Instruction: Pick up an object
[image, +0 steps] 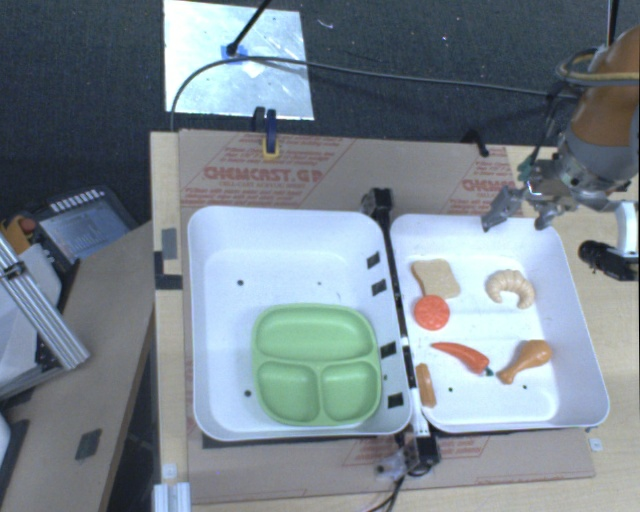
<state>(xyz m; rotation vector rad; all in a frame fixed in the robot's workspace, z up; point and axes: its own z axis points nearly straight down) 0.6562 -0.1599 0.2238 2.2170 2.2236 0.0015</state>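
Note:
The right bin (560, 270) holds several toy foods: a slice of bread (436, 278), a red tomato slice (432, 312), a croissant (511, 287), a red chili pepper (462, 354), a chicken drumstick (524, 359) and a small sausage (425, 384) by the left wall. My gripper (521, 213) hangs above the bin's far edge, up and right of the croissant. Its two dark fingers are spread apart with nothing between them.
The left bin (215, 250) carries a green divided tray (312, 361). A black divider clip strip (389, 300) runs between the bins. Cables cross the back of the bench, and a yellow clamp (269, 135) stands at the far edge.

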